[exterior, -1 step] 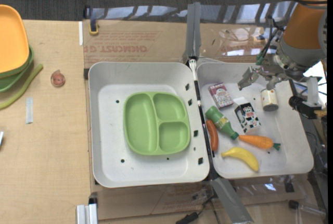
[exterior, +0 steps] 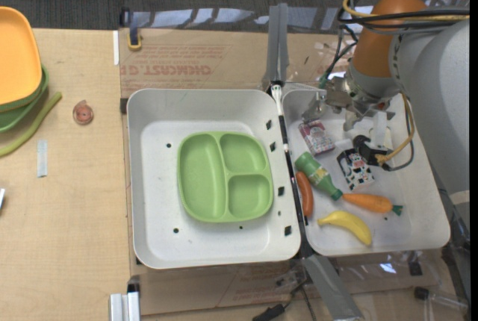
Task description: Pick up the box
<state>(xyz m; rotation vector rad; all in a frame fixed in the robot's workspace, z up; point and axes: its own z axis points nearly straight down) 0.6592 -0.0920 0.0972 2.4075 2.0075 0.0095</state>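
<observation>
The box (exterior: 317, 137) is small, pink and white, and lies flat near the back left of the right bin (exterior: 418, 237). My gripper (exterior: 349, 112) hangs low over the back of that bin, just right of and behind the box, under the orange band (exterior: 381, 36) of the arm. The wrist body and cables hide the gripper's tips. The box rests on the bin floor, and nothing shows it lifted.
Also in the right bin are a green bottle (exterior: 318, 175), a red-orange sausage (exterior: 305, 193), a carrot (exterior: 370, 202), a banana (exterior: 346, 227) and a black-and-white item (exterior: 357, 167). A green divided plate (exterior: 225, 176) lies in the left bin (exterior: 146, 185).
</observation>
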